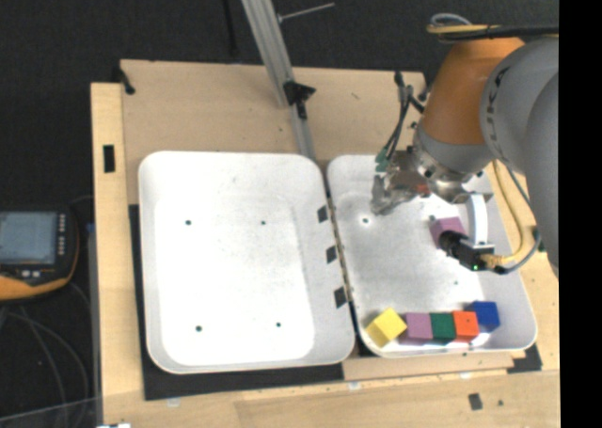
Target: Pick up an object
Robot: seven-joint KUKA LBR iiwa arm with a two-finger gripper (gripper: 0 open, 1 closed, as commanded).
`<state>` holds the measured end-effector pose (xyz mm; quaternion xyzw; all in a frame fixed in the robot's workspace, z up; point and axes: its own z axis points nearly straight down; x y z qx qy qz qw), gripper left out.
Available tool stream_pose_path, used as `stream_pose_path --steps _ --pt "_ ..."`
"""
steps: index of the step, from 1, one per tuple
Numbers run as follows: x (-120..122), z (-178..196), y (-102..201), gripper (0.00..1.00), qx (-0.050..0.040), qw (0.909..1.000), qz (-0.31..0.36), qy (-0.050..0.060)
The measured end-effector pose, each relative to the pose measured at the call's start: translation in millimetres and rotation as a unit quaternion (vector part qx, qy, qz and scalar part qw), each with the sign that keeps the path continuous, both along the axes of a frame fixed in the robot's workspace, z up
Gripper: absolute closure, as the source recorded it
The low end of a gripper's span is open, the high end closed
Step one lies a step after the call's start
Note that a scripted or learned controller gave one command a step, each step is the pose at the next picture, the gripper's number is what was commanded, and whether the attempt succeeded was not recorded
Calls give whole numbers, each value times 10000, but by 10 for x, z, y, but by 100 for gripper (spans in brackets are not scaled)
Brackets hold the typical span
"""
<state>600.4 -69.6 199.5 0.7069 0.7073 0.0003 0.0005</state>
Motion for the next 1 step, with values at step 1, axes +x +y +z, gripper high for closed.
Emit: stream_pose_path --steps 1 --pt "79 -30 825 100 15 10000 43 -1"
